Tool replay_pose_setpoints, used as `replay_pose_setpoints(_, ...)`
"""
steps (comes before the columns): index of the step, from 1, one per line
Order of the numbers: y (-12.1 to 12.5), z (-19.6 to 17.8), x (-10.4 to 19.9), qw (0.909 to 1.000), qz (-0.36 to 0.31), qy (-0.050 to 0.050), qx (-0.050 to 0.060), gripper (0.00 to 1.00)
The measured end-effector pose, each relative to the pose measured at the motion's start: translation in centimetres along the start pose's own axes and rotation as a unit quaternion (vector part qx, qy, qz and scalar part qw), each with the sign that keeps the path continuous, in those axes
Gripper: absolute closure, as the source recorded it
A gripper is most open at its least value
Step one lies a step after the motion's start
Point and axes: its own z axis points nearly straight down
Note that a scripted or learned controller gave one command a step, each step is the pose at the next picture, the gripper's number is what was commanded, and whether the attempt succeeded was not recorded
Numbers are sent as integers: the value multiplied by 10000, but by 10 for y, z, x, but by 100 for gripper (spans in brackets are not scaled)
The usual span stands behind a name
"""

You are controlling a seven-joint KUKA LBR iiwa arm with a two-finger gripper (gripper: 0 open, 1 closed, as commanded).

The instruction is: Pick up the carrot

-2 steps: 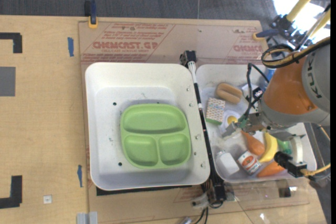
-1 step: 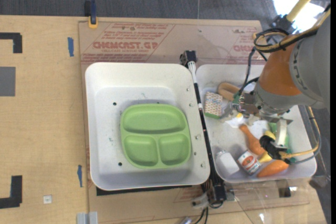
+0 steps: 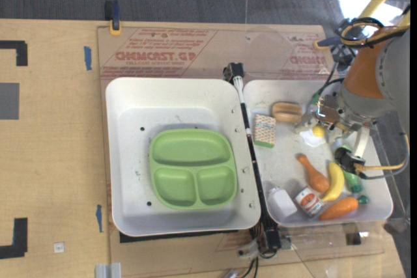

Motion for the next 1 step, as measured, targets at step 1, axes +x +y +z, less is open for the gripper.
replay_pose_setpoints(1, 58, -35, -33, 9948, -1020, 13, 33, 0)
